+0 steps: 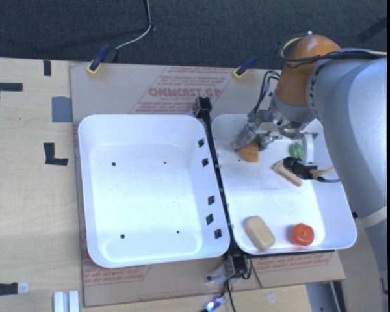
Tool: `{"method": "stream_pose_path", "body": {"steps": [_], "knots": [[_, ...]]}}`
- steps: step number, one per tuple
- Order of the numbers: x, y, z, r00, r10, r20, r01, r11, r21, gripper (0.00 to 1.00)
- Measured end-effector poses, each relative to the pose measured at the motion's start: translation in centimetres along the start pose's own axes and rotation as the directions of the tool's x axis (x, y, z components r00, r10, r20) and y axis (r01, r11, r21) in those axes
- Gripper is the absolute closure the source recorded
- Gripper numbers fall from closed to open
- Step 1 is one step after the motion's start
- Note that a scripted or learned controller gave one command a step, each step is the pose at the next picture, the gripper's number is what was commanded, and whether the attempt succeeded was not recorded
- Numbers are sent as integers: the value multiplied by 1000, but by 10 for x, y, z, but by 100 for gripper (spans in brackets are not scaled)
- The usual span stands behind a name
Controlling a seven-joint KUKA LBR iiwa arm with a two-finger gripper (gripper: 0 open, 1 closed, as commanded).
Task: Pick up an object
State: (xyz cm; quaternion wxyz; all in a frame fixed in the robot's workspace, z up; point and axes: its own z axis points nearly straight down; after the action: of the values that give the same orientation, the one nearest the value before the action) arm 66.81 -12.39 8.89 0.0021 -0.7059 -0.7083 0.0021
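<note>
Orange-brown lump (pixel 249 153) is in the right bin (pixel 273 200), far-left area, close to the wall shared with the left bin (pixel 143 194). Gripper (pixel 251 143) is right on top of it, pointing down and leftward, with the lump poking out just below the tip. Touching or very nearly; can't tell from this angle whether it's clamped on the lump or released, and can't tell if the lump is lifted or resting on the bin floor.

Arm (pixel 351 116) comes in from the right, orange band (pixel 305 60) above the wrist, grey body covering the right bin's far-right corner.

Green piece (pixel 295 150) is just right of the gripper, partly hidden by robot hardware, shape unclear.

Well apart from the gripper, along the near edge of the same bin: tan oblong block (pixel 259 233) and red round object (pixel 303 234), side by side, not touching.

Left bin floor shows four small dark dots. Black clips (pixel 211 200) run along the seam between the bins.

Both bins sit on a cardboard sheet (pixel 175 93) with red print, held at its far corners by two blue-and-yellow clamps (pixel 99 58). Wooden bench (pixel 26 207) to the left has black tape marks
</note>
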Motion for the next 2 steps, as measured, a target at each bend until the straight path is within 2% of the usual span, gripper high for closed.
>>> {"method": "stream_pose_path", "body": {"steps": [1,2], "knots": [[30,-46,7,1000,3,0,-3,1000,-2,100],[17,-23,7,1000,1,-1,-1,1000,-3,100]]}}
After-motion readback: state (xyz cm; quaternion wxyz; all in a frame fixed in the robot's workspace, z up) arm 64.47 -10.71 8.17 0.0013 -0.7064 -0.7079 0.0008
